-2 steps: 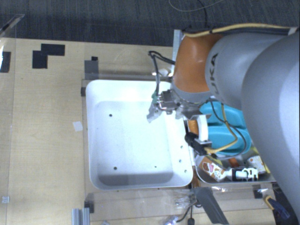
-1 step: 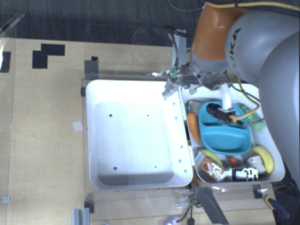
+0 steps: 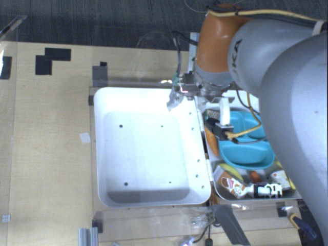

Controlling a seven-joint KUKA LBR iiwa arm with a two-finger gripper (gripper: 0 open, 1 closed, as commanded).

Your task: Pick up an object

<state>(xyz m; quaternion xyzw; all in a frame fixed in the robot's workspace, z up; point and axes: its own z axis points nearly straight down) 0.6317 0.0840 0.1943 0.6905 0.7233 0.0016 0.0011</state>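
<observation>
Grey arm covering much of right bin, blue bowl half hidden, claw blurred, its state impossible to tell

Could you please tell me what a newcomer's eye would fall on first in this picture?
The large grey robot arm with its orange band fills the upper right, its gripper hanging at the far end of the rim between the two bins. Below it, a bright blue plastic dish lies in the right shallow white bin, while the broad left shallow white bin glares in the centre.
</observation>
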